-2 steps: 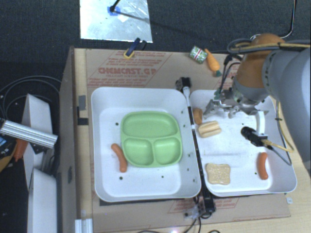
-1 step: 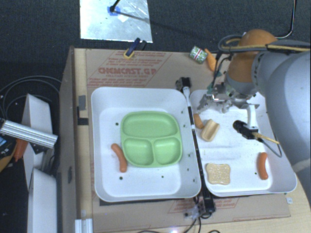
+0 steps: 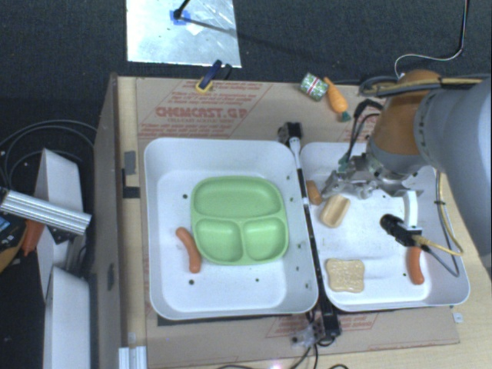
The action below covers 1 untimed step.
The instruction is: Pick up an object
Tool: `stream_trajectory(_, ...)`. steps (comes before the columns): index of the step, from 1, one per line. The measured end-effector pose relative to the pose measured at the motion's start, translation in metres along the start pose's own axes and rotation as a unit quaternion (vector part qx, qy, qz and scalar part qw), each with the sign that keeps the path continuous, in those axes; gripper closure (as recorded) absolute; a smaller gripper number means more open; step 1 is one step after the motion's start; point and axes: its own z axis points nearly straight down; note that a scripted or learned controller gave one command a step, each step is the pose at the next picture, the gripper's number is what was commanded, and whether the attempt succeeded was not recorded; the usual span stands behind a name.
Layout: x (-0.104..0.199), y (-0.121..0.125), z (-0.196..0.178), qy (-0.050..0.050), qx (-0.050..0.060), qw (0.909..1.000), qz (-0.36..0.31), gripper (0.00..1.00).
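Note:
In the right bin (image 3: 446, 283) lie a pale beige bread roll (image 3: 334, 211), a slice of toast (image 3: 345, 275), a small orange-brown sausage (image 3: 416, 266) and a short orange piece (image 3: 313, 192) against the left wall. My gripper (image 3: 347, 181) hangs low over the upper left part of this bin, just above and to the right of the bread roll, with the orange piece to its left. Nothing shows held in it. The left bin (image 3: 161, 175) holds a green divided plate (image 3: 238, 220) and another sausage (image 3: 189, 250) to the plate's left.
Behind the bins, on the cardboard, lie a toy carrot (image 3: 336, 97), a small green can (image 3: 314, 85) and a blue-and-yellow clip (image 3: 209, 77). A ridge (image 3: 304, 206) separates the two bins. The grey arm (image 3: 453, 129) covers the right bin's upper right corner.

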Motion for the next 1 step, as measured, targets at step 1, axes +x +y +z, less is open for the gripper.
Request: stream_trajectory(1,0.0046,0.0464,-0.0008,0.000,-0.002,1.0000,-0.002,0.00)
